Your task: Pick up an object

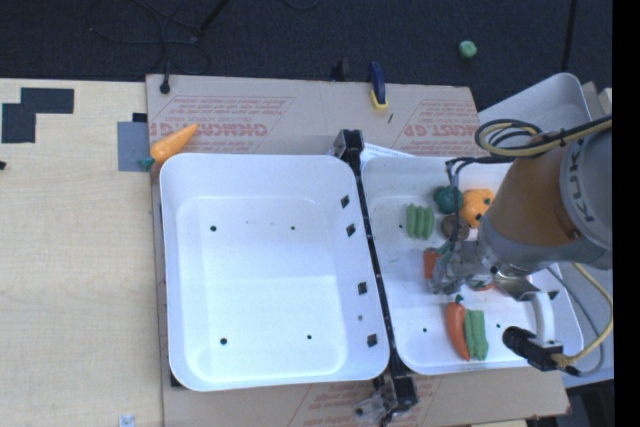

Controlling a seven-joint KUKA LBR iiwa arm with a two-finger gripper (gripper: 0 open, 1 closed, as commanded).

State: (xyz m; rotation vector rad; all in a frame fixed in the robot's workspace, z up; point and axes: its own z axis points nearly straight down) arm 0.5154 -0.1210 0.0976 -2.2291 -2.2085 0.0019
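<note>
My gripper (449,273) is low in the right bin (400,335), reaching in from the right, with the grey arm and its orange band (530,205) above it. A small red piece (430,262) lies right against the gripper's left side. Just behind it are a green ridged item (419,221), a teal lump (445,200) and an orange round toy (478,205), partly hidden by the arm. In front lie an orange carrot (455,330) and a green pod (476,335) side by side.
The left bin (260,265) sits beside the right one, split from it by a black-clipped rim (362,245). An orange carrot-like toy (172,142) lies outside on the cardboard at the back left. A blue clamp (377,85) stands at the cardboard's far edge.
</note>
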